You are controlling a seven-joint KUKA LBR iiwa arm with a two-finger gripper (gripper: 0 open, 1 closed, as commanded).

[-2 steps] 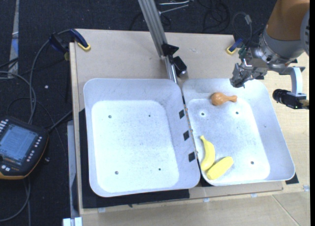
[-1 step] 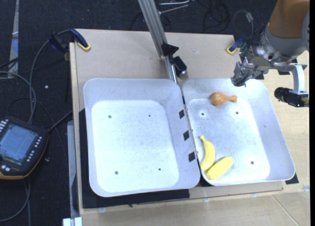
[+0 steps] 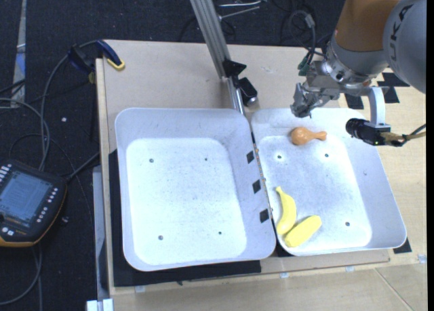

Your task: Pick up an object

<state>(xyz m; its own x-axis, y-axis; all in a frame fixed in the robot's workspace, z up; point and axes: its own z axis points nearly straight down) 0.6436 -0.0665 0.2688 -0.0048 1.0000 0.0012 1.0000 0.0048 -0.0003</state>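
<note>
The gripper (image 3: 303, 108) hangs above the far rim of the right bin (image 3: 380, 188), a dark, angular metal cluster below the grey wrist and its glossy orange band; whether it is released or clenched cannot be told from this slant, and nothing shows in its grasp. Just beside it, on the bin floor near the far wall, lies a small orange drumstick-shaped toy (image 3: 306, 136), smooth and bulbous at one end, tapering to a thin stem that points right. Well apart from it, at the near left corner of the same bin, a curved yellow banana (image 3: 286, 209) lies touching a shorter, blunt yellow piece (image 3: 304, 230) with a matte, plastic look. The left bin (image 3: 135, 133) is a shallow white tray with rounded corners, its floor lightly speckled grey and dotted with a few small holes. Both bins sit side by side on a pale wooden bench (image 3: 169, 76), with a slanted aluminium rail (image 3: 210, 25) rising behind them. A handheld control pendant (image 3: 27, 201) with a lit screen rests on dark carpet to the left, among loose black cables.
</note>
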